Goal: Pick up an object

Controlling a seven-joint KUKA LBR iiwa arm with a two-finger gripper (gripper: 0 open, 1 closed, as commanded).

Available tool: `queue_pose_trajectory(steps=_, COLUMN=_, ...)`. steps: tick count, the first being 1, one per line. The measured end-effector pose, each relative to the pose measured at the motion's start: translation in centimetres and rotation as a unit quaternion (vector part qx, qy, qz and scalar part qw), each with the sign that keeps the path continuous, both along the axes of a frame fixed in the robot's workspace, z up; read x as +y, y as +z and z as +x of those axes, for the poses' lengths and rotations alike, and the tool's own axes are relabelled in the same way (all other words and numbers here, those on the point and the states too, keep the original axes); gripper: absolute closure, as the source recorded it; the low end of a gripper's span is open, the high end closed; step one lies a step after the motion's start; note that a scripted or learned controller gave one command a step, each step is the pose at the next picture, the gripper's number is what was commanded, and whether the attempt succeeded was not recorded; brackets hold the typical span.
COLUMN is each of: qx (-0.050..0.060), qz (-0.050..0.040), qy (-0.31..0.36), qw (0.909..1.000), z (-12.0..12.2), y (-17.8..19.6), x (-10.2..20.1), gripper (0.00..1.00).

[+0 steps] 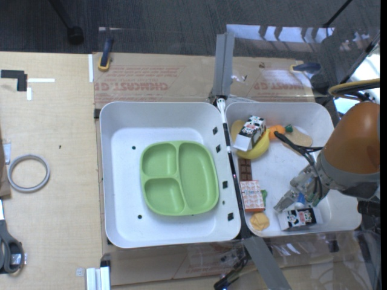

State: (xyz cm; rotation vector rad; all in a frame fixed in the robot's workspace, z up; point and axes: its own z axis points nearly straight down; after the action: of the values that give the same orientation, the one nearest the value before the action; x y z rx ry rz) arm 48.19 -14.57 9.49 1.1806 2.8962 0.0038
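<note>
Gripper (pixel 292 199) is low in the right bin (pixel 326 118), near its front wall; can't tell its state, too blurred against the clutter. Small black-and-white card (pixel 300 217) lies just in front of the gripper, near or touching, not visibly held. Left of the gripper: red-and-white box (pixel 251 196), with a tan cookie-like piece (pixel 259 222) in front of that box. Behind the gripper, well apart: banana (pixel 257 149) with a cow-pattern carton (pixel 249 132) on it. Left bin (pixel 115 180) holds a green divided plate (pixel 179 178).
</note>
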Motion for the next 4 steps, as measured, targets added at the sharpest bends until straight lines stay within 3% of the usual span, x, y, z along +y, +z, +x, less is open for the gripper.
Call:
queue_pose_trajectory(steps=1, qx=0.006, qz=0.0011, qy=-0.049, qw=0.9988, z=5.3, y=-0.3, x=4.7, gripper=0.0)
queue_pose_trajectory(steps=2, qx=0.007, qz=0.0022, qy=-0.127, qw=0.9919, z=1.1, y=-0.3, x=0.4, gripper=0.0)
queue_pose_trajectory(steps=3, qx=0.006, qz=0.0019, qy=-0.168, qw=0.9858, z=9.2, y=-0.3, x=-0.5, gripper=0.0)
queue_pose_trajectory(steps=4, qx=0.013, qz=0.0009, qy=-0.229, qw=0.9734, z=17.2, y=-0.6, x=-1.4, gripper=0.0)
